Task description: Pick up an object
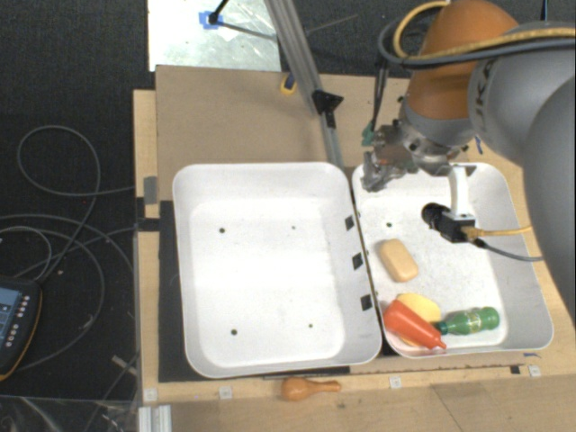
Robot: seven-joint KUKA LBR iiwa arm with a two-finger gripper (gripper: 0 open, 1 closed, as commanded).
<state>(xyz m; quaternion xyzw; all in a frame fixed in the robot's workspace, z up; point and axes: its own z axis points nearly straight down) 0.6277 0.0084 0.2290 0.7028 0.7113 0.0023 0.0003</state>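
Note:
The right white bin [513,241] holds a beige oblong block [397,260] near its middle left. At its front edge lie a yellow piece [421,307], an orange carrot-like toy [412,326] and a green bottle [471,320] on its side. My gripper [373,178] hangs over the bin's far left corner, about a hand's width behind the beige block. No object shows under it. The grey arm and its orange band cover the bin's back right.
The left white bin [261,268] sits beside the right one, with black clips [357,261] along the shared rim. A tan pear-shaped object [310,387] lies on the bench in front of the bins. A grey pole [301,57] slants across the back.

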